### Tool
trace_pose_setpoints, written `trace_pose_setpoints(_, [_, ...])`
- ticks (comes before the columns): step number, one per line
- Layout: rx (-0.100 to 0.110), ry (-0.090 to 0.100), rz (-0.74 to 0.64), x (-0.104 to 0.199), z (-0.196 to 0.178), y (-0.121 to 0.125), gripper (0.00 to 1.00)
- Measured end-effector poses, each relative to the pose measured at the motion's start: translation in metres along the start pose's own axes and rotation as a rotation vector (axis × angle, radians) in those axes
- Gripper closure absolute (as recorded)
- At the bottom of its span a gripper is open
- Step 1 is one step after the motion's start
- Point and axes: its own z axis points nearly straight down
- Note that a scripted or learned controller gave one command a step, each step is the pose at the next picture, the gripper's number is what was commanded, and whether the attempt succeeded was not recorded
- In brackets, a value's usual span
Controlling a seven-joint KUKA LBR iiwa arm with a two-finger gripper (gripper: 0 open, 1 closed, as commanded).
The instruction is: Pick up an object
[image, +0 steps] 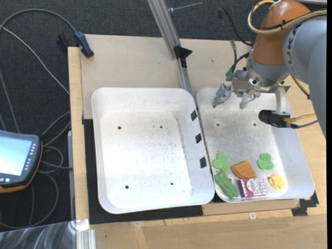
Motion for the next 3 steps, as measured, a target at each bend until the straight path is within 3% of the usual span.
trace_pose_setpoints(1, [0.001,0.0,0.0,0.001,0.064,-0.004,0.0])
trace_pose_setpoints(2, [-0.003,0.0,0.0,0.002,0.072,-0.004,0.0])
trace_pose_setpoints(3, [-0.008,0.001,-0.001,0.002,0.059,-0.003,1.0])
